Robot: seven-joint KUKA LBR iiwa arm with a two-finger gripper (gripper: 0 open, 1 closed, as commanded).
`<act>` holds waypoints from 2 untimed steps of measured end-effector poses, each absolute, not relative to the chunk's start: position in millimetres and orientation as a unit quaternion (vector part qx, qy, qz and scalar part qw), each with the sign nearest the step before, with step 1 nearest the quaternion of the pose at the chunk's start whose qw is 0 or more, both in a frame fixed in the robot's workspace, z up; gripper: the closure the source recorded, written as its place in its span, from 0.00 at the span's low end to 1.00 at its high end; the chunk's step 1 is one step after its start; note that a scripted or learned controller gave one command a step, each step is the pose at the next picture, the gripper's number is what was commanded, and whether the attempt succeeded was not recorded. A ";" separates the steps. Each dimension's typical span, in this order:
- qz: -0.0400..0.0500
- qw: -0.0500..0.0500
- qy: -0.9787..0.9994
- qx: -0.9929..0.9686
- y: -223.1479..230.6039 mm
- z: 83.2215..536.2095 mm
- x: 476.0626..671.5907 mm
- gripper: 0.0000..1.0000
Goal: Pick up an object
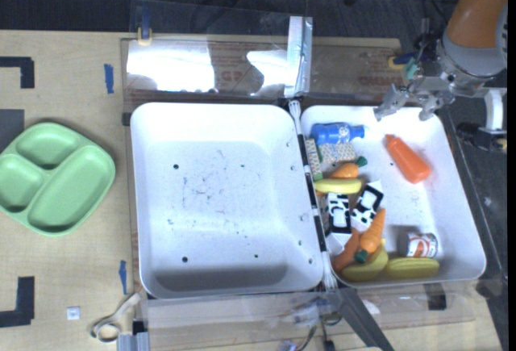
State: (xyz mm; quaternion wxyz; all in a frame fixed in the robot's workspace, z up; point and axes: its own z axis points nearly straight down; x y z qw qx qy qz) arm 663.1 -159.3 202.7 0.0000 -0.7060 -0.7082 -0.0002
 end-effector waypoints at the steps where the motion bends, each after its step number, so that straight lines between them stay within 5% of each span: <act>1: 0.000 -0.001 -0.730 -0.684 -185.7 130.9 641.7 0.00; 2: -0.006 0.001 -0.776 -0.631 -209.0 87.9 612.8 0.00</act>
